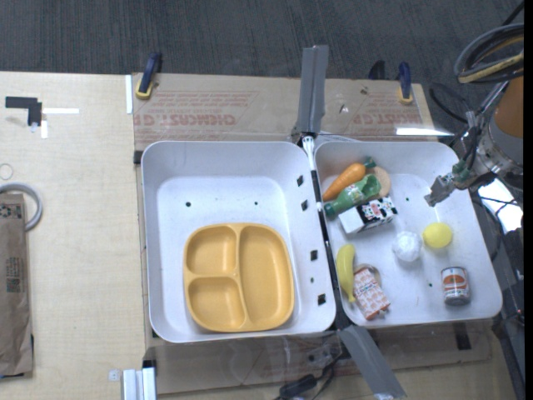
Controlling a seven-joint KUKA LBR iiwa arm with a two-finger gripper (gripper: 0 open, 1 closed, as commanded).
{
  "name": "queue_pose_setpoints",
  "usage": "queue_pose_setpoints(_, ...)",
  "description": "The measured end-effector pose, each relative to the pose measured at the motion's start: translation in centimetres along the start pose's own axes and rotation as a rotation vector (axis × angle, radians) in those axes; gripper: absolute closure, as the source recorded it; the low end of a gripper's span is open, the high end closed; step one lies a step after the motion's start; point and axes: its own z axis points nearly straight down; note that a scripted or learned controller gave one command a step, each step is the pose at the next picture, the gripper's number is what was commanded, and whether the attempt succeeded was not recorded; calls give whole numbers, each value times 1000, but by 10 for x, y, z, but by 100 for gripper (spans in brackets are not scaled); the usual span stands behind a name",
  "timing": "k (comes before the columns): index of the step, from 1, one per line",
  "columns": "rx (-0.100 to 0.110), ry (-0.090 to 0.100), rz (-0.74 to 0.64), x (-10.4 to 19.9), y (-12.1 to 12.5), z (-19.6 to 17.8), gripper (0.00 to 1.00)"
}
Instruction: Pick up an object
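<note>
1. The gripper [439,192] hangs over the upper right part of the right bin [487,294], at the end of the arm [491,152] that reaches in from the right. Nothing sits between its tips; whether they are spread or pressed together I cannot tell at this size.

2. The nearest candidate is the yellow ball [438,236], just below the gripper and a touch toward the camera. It is round, so no long axis constrains the wrist. I judge a short drop would put the tips over it.

3. The white ball [406,246] lies beside the yellow one, on the side away from the arm. The small can [454,285] stands upright further below the gripper, near the bin's lower right corner.

4. Well to the gripper's far side lies a cluster: a carrot [344,180] and a green bottle [353,196], both with long axes slanting up toward the right, and a black-and-white carton [376,213] just beneath them. A banana [346,270] and a red-and-white packet [369,292] lie lower still.

5. The bin floor is smooth white plastic, bare around the yellow ball (room for the tips on either side), though a ball may roll if nudged.

6. The left bin [158,248] holds a yellow divided plate [239,276], well apart from the gripper.
</note>
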Motion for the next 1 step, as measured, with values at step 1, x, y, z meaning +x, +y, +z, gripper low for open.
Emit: queue_pose_setpoints(1,0,-2,1,-1,0,-9,100)
